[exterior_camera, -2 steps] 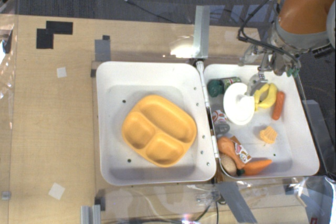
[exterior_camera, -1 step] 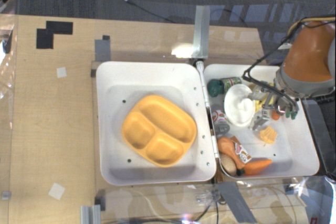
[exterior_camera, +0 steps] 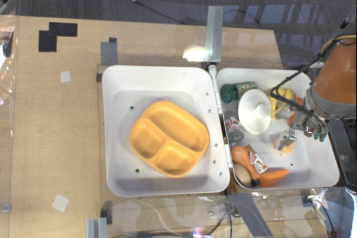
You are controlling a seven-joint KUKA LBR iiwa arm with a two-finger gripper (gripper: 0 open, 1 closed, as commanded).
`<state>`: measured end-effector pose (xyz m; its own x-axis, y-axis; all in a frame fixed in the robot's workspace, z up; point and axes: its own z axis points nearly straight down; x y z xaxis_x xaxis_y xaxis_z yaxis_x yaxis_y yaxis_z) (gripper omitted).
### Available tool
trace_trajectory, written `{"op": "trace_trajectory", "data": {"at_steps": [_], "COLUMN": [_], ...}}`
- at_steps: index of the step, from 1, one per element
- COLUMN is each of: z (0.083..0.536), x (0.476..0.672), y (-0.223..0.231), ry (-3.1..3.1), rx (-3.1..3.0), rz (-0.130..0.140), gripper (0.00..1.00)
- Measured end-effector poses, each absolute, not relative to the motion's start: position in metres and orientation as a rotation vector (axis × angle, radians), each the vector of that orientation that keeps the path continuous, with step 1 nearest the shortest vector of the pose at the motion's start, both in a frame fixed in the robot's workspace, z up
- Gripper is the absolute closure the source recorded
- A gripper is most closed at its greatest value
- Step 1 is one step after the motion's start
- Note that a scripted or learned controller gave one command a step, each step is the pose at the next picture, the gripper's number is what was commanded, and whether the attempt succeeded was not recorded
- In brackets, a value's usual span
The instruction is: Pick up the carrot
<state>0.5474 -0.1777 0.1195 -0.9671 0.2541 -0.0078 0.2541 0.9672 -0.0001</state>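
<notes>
My hand (exterior_camera: 290, 139) hovers over the right bin (exterior_camera: 329, 173) (whether it is spread or clenched I cannot tell). The carrot (exterior_camera: 271, 176) lies just below and left of it, against a small packet (exterior_camera: 256, 163). I'd descend centred on its thick middle, clear of the packet.

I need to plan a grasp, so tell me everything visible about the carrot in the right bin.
The carrot is a smooth orange piece, plastic-looking like toy food, tapering to a point. It lies flat on the floor of the right bin near the bin's front edge, its tip pointing toward the arm's side. Its thick end sits against a cluster of other items, including a small printed packet. The gripper is above and apart from it.
</notes>
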Motion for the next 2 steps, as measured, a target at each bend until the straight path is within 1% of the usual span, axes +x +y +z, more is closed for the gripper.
{"op": "trace_trajectory", "data": {"at_steps": [1, 2], "z": [0.093, 0.090], "x": [0.494, 0.521], "y": [-0.145, -0.133], "ry": [3.115, 3.128], "rx": [0.084, 0.088], "rz": [-0.007, -0.004], "gripper": [0.00, 0.00]}}
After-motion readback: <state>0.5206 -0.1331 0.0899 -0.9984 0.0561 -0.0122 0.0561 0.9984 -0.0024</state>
